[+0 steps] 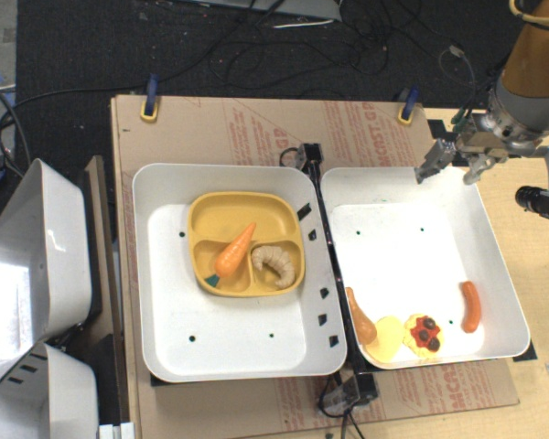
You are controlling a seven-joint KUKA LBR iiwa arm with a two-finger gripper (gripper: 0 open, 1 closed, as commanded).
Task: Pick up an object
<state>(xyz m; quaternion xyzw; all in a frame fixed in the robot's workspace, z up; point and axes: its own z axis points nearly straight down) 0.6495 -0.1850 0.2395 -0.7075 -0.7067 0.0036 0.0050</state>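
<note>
The left bin carries a yellow divided plate toward its far half; a carrot lies in one compartment and a pale shrimp in the next, leaving bare floor along the near edge. In the right bin everything sits along the near edge: an orange drumstick at the near left corner, a yellow piece topped with red berries beside it, and a glossy orange-red sausage by the right wall. The far half lies open. The claw hangs above the far right corner, fingers spread, holding nothing.
</note>
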